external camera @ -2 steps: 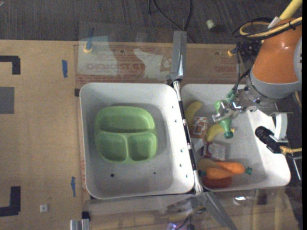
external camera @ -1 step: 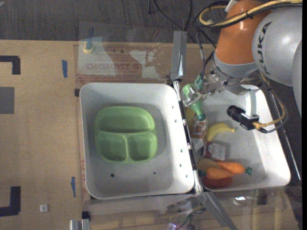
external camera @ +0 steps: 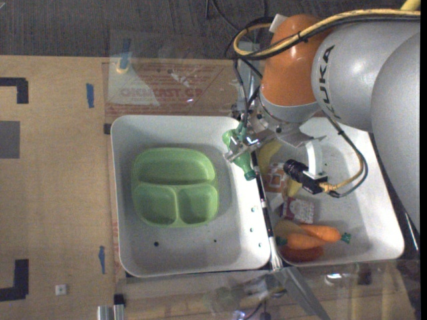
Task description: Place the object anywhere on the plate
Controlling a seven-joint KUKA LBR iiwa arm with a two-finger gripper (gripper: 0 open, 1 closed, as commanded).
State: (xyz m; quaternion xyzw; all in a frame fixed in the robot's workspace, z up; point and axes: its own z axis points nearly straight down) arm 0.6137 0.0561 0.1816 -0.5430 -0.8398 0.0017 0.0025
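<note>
The hand (external camera: 241, 147) is pinching a small green thing (external camera: 237, 141) over the wall between the bins. It should be gliding left, going low over the green plate (external camera: 175, 186), then opening slowly.

Lab: taped bench (external camera: 53, 179), KUKA arm (external camera: 360, 65)

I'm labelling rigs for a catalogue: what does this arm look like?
The arm has bulky, rounded grey links, with black KUKA lettering on one. An orange band sits above the wrist. Yellow and black cables run along it, and another cable loops below the wrist.
</note>
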